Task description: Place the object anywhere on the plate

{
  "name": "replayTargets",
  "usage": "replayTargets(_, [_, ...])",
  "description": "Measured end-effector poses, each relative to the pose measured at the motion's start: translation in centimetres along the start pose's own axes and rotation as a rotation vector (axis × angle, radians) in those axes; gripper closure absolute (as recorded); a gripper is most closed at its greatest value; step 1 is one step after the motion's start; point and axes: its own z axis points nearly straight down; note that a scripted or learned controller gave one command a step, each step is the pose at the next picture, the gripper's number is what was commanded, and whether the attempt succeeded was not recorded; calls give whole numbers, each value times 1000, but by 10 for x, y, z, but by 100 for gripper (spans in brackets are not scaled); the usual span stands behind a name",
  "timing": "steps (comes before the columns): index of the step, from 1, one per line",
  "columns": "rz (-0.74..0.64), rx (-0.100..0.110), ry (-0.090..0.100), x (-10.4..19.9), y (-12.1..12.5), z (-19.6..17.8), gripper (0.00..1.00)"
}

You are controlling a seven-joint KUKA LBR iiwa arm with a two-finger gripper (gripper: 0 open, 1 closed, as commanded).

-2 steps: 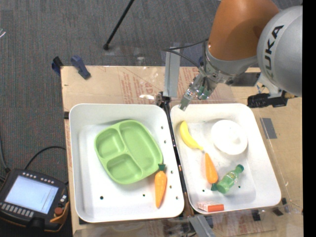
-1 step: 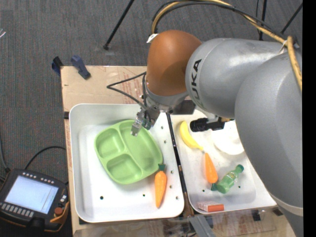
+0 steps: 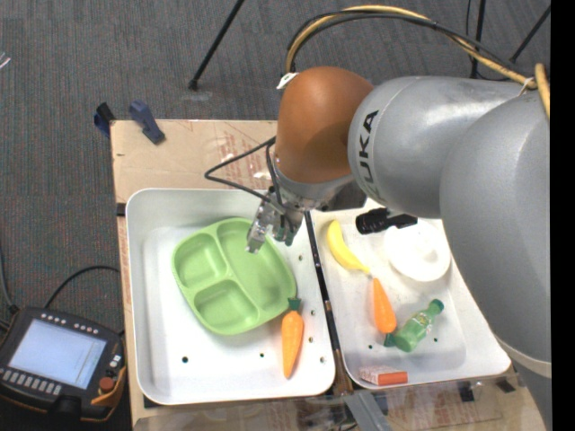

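Arm [image 3: 449, 160] bulks nearest the lens, grey with orange band, covering the 2 o'clock quarter of the view. Its claw [image 3: 269, 230] hangs over the plate's [image 3: 235, 281] upper edge, at the plate's 1 o'clock, tips low above the top right compartment. Cannot tell whether the claw is apart or together; nothing readable between the tips, so no hold claimed. Plate is green, three compartments, lying in the left bin [image 3: 157, 348]; all compartments bare. Likeliest task thing is the carrot [image 3: 292, 341], lying in the left bin, its green top touching or just beside the plate's rim at 5 o'clock, body pointing toward 6. Not on the plate. Judgement: the placing step is not done; the claw sits over the plate with no load seen, so a pick looks to be what is left. Next move would call for shifting toward 5 o'clock, coming down across the carrot's body, closing, lifting, then setting it in any compartment. Hindrances: plate rim close against the carrot top; bin wall near at 3 o'clock. Right bin [image 3: 485, 353] holds a banana [image 3: 343, 248], a second carrot [image 3: 383, 307], a green bottle [image 3: 417, 327], a white bowl [image 3: 420, 257], a small orange block [image 3: 388, 377]. Pendant [image 3: 61, 359] at 8 o'clock off the worktop [image 3: 198, 146].
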Motion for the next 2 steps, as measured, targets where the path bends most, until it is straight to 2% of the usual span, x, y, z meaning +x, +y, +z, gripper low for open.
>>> replayTargets(1, [113, -5, -13, -34, -73, -109, 100])
replayTargets(2, [-149, -1, -4, -21, -142, -133, 100])
